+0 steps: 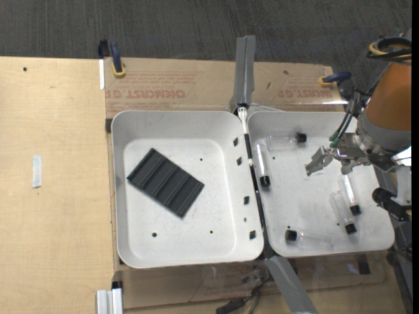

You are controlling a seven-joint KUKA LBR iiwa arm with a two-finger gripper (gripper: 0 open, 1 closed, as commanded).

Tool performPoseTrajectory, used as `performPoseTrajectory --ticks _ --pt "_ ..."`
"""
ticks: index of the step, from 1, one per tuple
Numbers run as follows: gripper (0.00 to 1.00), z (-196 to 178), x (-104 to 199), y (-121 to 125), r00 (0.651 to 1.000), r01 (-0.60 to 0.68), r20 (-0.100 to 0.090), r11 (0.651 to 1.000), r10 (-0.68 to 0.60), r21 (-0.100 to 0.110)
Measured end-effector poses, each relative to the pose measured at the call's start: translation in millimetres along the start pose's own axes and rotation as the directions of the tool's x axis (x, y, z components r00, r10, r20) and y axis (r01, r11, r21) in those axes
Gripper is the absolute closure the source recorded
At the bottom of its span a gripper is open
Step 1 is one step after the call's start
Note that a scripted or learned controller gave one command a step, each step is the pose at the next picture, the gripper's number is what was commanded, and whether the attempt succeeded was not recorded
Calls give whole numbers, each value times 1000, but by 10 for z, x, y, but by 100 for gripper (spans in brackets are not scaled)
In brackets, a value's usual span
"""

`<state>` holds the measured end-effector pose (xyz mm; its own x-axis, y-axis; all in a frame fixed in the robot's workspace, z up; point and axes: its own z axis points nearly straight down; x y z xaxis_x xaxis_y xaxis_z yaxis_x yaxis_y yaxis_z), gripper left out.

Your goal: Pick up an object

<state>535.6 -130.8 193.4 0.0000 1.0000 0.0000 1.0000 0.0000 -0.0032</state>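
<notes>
Over the right bin's [386, 241] far-right part, your gripper [322, 161] hovers among clear tubes [262, 165], seemingly for a grab; I can't tell the jaws' state

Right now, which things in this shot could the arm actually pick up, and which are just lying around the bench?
Belong to the job:
- gripper, over the right bin
- clear tubes with black caps in that bin, e.g. one by the divider
- dark ridged panel in the left bin

Just lying about:
- cardboard sheet
- blue clamps, e.g.
- small pale strip on the bench
</notes>
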Motion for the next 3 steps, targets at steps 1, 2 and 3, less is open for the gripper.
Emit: performPoseTrajectory --ticks 1,2,3 --pt "0 583 -747 -286 999 -49 0 999 49 0" --pt "0 1037 -818 -261 1000 1 -12 1000 -1 2" --pt "0 1036 -819 -261 1000 1 -12 1000 -1 2"
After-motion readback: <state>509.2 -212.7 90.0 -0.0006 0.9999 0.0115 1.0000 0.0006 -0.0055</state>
